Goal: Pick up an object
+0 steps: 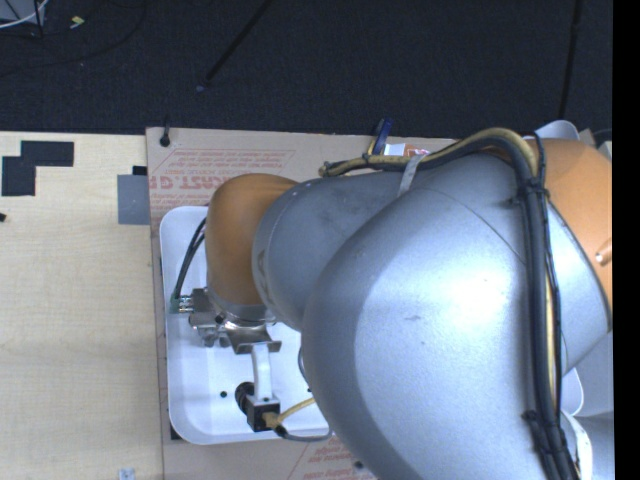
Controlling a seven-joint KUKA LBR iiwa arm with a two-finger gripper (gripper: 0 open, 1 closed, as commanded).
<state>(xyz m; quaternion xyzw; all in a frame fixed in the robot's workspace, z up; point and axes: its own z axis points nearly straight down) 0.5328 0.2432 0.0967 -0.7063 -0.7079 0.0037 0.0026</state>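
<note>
My arm reaches across from the right, and its grey body with the orange band [240, 238] hides most of the bench. The gripper [228, 330] hangs low inside the left white bin [185, 388], near the bin's left wall, pointing down. What lies under it is hidden by the wrist. On the bare white floor of that bin I make out no loose object, only a tiny dark speck [222, 395]. A small green part [180, 304] shows at the gripper's left side, and I cannot tell whether it belongs to the gripper.
The bin rests on a brown cardboard sheet [190, 173] on a pale wooden bench [70, 308]. A small blue-tipped thing [382, 128] pokes up at the cardboard's back edge. The arm covers the right bin, apart from a white sliver [572, 408].
</note>
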